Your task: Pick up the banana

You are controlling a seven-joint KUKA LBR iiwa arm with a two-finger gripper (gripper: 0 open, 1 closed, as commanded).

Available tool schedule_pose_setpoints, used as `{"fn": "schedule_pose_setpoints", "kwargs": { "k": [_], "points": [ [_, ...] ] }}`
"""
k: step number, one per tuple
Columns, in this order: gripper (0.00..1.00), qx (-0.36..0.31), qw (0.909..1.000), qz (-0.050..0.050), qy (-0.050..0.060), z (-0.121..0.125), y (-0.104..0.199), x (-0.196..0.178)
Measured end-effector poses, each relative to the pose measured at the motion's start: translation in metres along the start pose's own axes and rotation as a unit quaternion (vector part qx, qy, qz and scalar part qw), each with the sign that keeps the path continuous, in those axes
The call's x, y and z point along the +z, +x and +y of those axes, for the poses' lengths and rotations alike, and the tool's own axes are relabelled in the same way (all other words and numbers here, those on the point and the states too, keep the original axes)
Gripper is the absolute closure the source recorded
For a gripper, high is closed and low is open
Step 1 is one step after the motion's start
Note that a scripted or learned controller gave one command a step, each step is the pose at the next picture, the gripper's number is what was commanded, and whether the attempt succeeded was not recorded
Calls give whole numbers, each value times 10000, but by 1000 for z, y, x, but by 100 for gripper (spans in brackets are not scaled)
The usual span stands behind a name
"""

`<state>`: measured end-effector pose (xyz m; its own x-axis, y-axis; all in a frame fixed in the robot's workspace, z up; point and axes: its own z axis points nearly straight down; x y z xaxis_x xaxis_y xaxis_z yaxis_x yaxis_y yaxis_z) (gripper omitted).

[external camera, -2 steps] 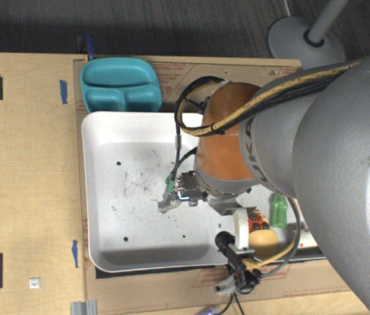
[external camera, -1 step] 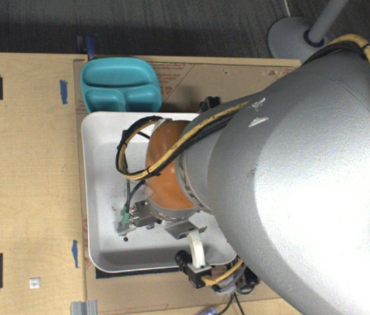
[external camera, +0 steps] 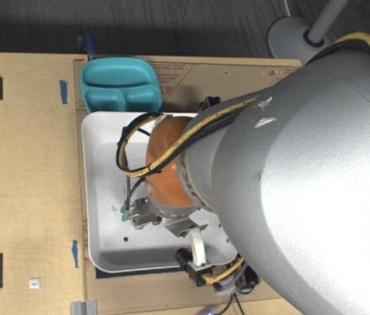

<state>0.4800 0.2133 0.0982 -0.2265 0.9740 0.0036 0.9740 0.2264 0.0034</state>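
Only arm (external camera: 290,176) over white bin (external camera: 100,176)

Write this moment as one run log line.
arm: over white bin | hand: low in bin | banana: unseen | teal tray: behind bin

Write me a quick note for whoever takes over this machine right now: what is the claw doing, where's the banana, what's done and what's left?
Gripper: low inside the white bin, under the arm's orange band; the arm covers most of the bin, and I cannot tell whether the gripper is open or shut.
Banana: I can't find it from this view; it may lie under the arm.
Other things: a teal tray sits on the bench just beyond the bin.
Done: the arm has reached into the bin.
Left: no grasp can be confirmed. Check once the arm lifts.
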Motion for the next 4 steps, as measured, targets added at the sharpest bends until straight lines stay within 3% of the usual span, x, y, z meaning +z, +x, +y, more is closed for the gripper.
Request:
{"fn": "schedule_pose_setpoints", "kwargs": {
  "k": [4],
  "points": [
    [100, 2, 10000, -9, -20, 1, 0, -39]
  ]
}}
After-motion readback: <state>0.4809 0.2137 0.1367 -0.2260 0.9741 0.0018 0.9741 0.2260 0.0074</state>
